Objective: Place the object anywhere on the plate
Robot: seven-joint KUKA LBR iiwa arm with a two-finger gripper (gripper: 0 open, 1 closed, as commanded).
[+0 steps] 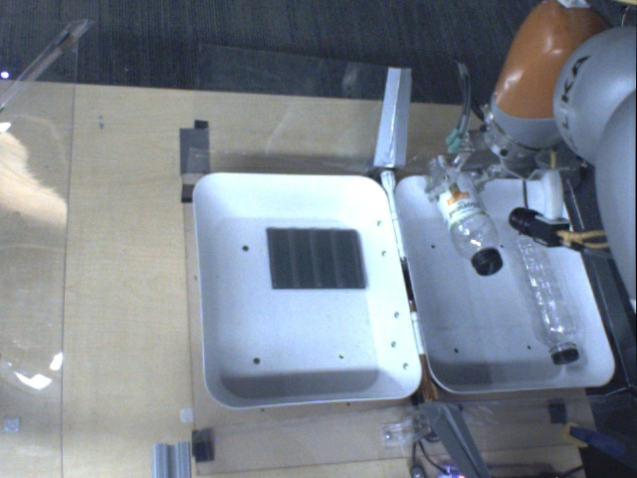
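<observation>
A dark grey ribbed plate lies flat in the middle of the left bin. My gripper hangs over the far left corner of the right bin. It is shut on the base end of a clear plastic bottle. That bottle has a label near its top and slants down to the right, ending in a black cap. It looks lifted off the bin floor. The plate is well to the left of the gripper, across the wall between the bins.
A second clear bottle lies along the right bin's right side, its dark cap toward the near edge. A metal post stands behind the gap between the bins. The arm's grey and orange body fills the top right.
</observation>
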